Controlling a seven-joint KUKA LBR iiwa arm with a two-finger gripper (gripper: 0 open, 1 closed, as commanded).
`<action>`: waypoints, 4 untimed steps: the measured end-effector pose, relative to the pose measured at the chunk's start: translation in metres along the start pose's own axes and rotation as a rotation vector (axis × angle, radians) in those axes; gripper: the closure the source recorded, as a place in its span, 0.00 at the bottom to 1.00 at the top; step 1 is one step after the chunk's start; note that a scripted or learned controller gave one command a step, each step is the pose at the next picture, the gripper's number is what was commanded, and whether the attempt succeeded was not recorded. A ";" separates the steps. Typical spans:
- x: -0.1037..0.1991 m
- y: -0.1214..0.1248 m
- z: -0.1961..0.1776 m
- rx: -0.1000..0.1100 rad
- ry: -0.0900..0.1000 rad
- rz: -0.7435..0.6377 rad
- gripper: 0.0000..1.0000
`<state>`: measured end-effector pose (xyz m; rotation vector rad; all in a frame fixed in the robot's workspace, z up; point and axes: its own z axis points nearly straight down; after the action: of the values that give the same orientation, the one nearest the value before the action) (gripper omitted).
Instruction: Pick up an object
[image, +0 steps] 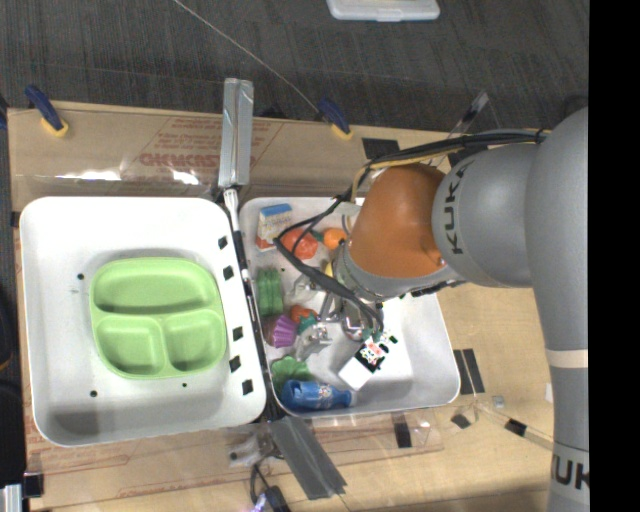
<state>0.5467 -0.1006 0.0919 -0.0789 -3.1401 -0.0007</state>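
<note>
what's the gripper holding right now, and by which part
It cannot be told. The gripper is down among the clutter in the right bin, and no object can be made out in its grasp.

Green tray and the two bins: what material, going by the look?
Green tray: looks like moulded plastic, matte with a soft sheen, with rounded compartment edges. Left bin and right bin: likely thin formed white plastic, smooth and slightly glossy; curved corners suggest it, not certain.

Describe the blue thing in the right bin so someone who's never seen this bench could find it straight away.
Start at the right-hand white bin, the one the grey arm reaches into. Go to its near edge, at the left corner by the divider between the bins. The blue object lies there on its side, the only blue piece in that corner, just below a green item.
</note>
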 end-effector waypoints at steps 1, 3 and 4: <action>0.002 -0.001 0.000 0.000 0.002 0.034 0.00; -0.092 0.012 -0.012 0.001 -0.005 0.096 1.00; -0.100 0.061 -0.153 -0.001 -0.017 0.145 1.00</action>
<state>0.6495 -0.0449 0.2446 -0.3077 -3.1430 -0.0009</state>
